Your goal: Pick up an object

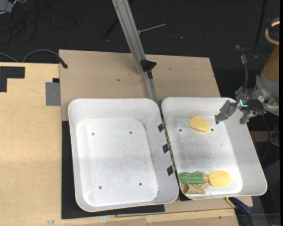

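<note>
Arm: we see it (272,74) reaching in from the right, grey at the wrist with the orange band above, hanging over the right bin's upper right corner.

Gripper: we find the gripper (233,114) above the right bin's far right part. Its two fingers are spread apart with nothing between them — one dark finger (223,112) slants down to the left, the other sits further right near the bin's rim.

Right bin: we count three things in this bin (247,166). A yellow piece (200,124) lies in the upper middle, just left of the nearer fingertip and, as far as we can judge, not touched by it. Along the lower edge lie a green piece (191,177), a tan piece (196,187) under and beside it, and a second yellow piece (219,179) touching them on the right.

Left bin: we see the bare white floor of this bin (113,154), set just beside the right bin, with small black clips along the shared edge.

Bench: we see a brown board (104,76) under both bins and a pale wooden top (23,149) to the left.

Rail: a grey metal rail (132,36) runs from the top down to the gap between the bins.
</note>
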`<action>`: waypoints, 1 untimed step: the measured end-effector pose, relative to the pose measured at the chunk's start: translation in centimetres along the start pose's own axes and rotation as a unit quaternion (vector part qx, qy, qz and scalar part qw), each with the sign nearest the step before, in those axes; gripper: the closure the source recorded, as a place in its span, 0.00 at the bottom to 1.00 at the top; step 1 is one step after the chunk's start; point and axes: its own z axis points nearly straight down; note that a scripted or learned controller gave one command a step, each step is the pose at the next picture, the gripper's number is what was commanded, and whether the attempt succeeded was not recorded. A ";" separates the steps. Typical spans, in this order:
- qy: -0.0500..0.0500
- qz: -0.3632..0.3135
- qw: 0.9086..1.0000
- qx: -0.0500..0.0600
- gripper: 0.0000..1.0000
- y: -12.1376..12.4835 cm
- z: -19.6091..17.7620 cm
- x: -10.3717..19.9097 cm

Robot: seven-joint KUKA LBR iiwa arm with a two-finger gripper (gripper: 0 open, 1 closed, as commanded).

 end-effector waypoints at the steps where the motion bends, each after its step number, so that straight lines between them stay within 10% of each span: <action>1: -0.001 0.001 1.000 -0.002 0.00 0.1 -0.3 -0.1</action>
